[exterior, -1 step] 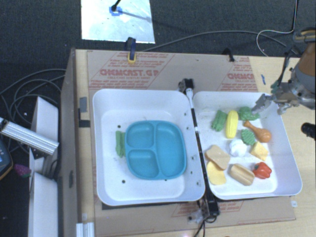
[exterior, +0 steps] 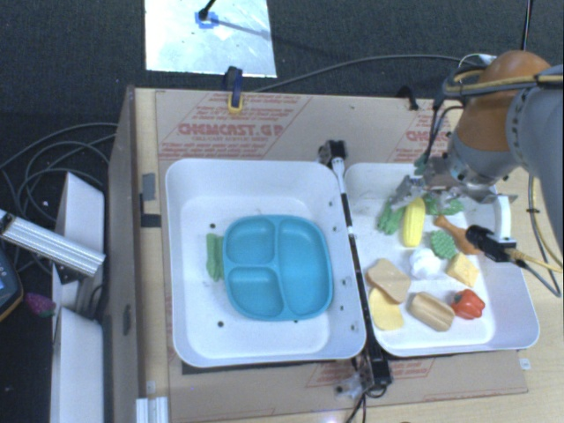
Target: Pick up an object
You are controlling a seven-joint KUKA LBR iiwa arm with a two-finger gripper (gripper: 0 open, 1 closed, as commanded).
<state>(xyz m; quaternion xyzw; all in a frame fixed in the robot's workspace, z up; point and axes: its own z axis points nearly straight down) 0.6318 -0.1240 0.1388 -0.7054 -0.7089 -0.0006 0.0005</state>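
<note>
The right bin (exterior: 520, 324) holds several toy foods: a yellow corn cob (exterior: 411, 223), a dark green vegetable (exterior: 389, 218), a leafy green piece (exterior: 446, 206), an orange carrot (exterior: 450, 228), a white garlic bulb (exterior: 425, 263), a cheese wedge (exterior: 463, 270), a bread slice (exterior: 389, 278), a bread roll (exterior: 431, 311) and a red pepper (exterior: 470, 304). My gripper (exterior: 420, 189) hangs low over the back of this bin, just above the corn cob and the green pieces. Nothing can be seen held in it.
The left bin (exterior: 189, 236) holds a blue divided plate (exterior: 278, 266) with a green pea pod (exterior: 214, 256) lying against its left side. A black clip (exterior: 334, 153) sits where the two bins meet at the back. Cables trail off the bench at left.
</note>
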